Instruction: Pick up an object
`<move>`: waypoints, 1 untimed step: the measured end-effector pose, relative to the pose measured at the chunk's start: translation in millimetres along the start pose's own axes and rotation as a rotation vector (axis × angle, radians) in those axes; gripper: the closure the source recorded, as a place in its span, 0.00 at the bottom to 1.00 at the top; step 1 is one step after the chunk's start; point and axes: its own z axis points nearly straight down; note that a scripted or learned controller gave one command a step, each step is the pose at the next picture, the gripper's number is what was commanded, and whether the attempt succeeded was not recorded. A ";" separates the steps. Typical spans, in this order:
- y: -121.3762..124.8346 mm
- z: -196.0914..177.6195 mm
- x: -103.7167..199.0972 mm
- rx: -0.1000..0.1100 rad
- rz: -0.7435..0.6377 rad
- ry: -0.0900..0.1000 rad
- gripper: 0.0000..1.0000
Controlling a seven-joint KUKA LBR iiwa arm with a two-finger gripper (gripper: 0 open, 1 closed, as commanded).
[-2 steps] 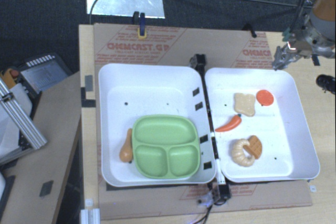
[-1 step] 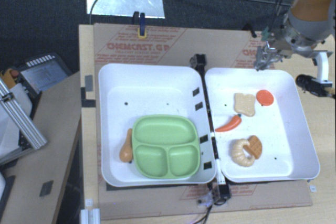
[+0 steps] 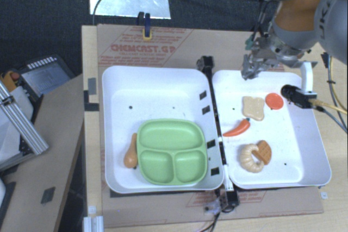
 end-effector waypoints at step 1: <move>8.2 15.0 56.2 -0.001 0.000 0.000 1.00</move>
